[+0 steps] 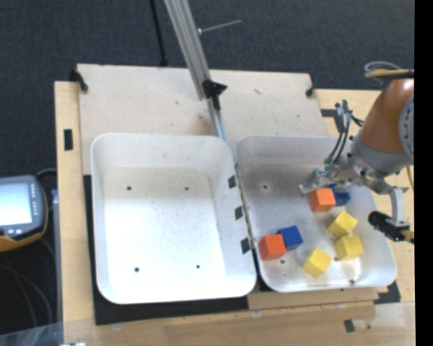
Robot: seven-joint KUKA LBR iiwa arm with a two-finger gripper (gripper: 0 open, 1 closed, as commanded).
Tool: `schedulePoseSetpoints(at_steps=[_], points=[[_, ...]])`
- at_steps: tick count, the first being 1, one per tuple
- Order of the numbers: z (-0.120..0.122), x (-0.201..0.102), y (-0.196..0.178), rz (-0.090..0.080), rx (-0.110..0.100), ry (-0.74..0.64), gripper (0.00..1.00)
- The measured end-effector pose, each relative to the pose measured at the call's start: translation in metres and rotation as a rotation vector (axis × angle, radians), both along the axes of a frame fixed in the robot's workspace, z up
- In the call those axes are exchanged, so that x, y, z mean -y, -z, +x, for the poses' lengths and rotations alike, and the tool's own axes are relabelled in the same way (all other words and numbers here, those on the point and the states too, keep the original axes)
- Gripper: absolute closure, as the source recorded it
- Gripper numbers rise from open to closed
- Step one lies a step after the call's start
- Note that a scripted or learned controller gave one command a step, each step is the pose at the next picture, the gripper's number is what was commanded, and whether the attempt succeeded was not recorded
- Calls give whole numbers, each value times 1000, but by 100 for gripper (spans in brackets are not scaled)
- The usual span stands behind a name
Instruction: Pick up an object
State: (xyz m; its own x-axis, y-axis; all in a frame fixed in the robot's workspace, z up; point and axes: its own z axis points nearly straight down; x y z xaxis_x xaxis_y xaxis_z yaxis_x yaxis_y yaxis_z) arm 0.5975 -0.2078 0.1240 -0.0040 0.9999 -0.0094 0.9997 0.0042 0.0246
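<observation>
The right bin [274, 161] holds several small blocks. My gripper [322, 185] reaches in from the right and sits low over the bin's upper middle. An orange block [322, 200] lies directly under it, touching or nearly touching the gripper's tip. A blue block [341, 194] peeks out just right of that orange block, partly hidden by the gripper. Farther down lie another orange block [273, 246] with a blue block [291, 236] against it, and three yellow blocks [342, 224] [348, 247] [317, 262].
The left bin [162, 218] stands beside the right one. A slanted metal pole [191, 45] rises behind the bins. A small screen device [13, 207] sits at the far left. The arm's orange band [386, 121] hangs over the right bin's far right edge.
</observation>
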Motion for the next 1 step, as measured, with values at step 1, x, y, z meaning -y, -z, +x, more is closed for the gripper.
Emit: schedulePoseSetpoints(at_steps=[1], points=[[0,0,0,0,-1,-1,0]])
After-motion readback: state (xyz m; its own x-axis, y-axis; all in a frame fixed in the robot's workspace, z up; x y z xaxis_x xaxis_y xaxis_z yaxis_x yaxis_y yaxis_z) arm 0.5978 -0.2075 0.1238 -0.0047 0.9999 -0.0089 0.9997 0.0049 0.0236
